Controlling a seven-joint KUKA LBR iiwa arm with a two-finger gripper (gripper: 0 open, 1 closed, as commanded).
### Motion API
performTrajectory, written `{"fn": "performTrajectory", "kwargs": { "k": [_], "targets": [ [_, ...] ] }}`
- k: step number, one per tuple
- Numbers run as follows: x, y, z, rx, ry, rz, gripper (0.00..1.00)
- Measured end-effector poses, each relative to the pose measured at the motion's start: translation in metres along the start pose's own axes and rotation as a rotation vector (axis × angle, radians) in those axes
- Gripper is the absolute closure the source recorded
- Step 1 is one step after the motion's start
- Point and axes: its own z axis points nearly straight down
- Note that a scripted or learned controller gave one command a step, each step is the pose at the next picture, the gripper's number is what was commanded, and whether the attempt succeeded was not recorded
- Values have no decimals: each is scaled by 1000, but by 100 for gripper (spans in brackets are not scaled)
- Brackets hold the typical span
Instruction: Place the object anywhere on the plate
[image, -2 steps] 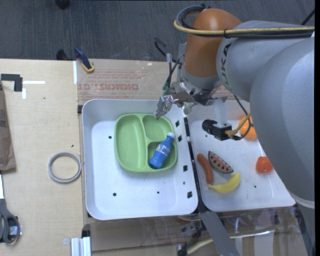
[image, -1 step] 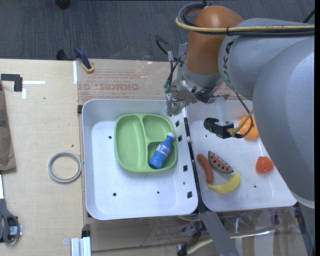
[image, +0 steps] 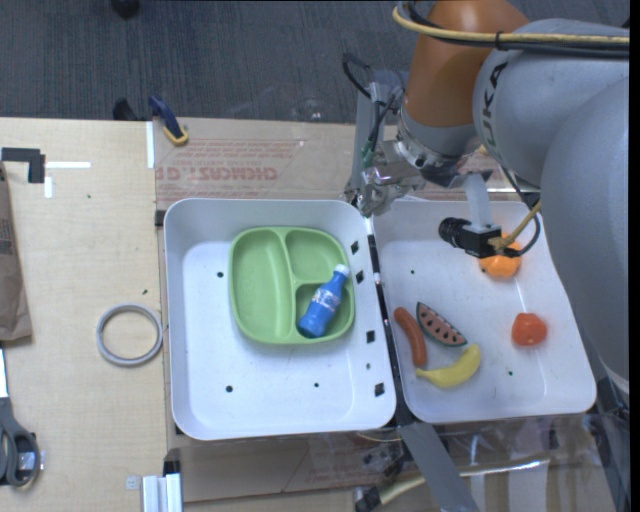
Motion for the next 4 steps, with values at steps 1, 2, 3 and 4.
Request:
{"fn": "performTrajectory", "kwargs": {
  "k": [1, 2, 3, 4],
  "targets": [
    [-26, -5, -14, 1, 0, 108, 100],
    [-62, -12, -28, 0, -1, 43, 100],
    [-104, -20, -26, 0, 0, -3, 100],
    [-104, -20, -26, 0, 0, -4, 0]
  ]
}}
